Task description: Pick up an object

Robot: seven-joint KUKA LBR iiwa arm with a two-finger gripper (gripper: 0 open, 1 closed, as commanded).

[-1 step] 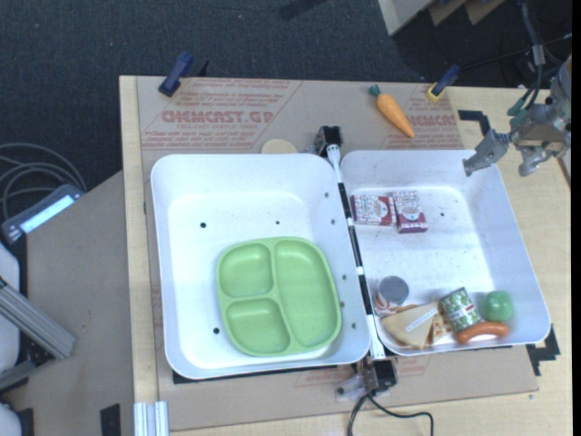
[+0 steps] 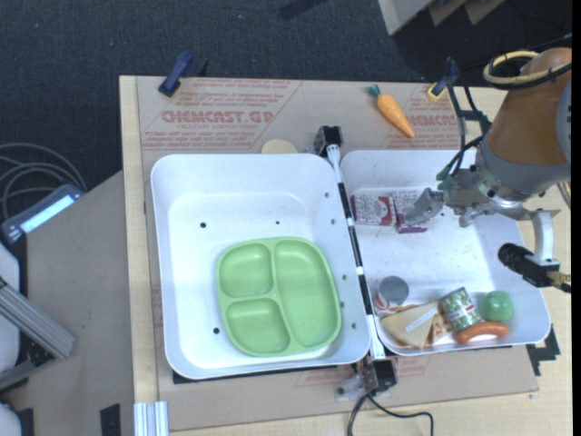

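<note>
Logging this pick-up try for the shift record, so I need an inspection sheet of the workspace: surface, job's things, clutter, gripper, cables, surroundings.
Surface: bench with printed brown board, bearing a left bin and a right bin.
Job's things: in the right bin, a red-and-white packet, grey round disc, small can, green ball, orange piece, flat tan piece. In the left bin, a green divided plate.
Clutter: toy carrot and blue clip on the board.
Gripper: gripper low over the packet; grasp cannot be judged.
Cables: black cable at the front edge; cables at far left.
Surroundings: dark floor.
</note>
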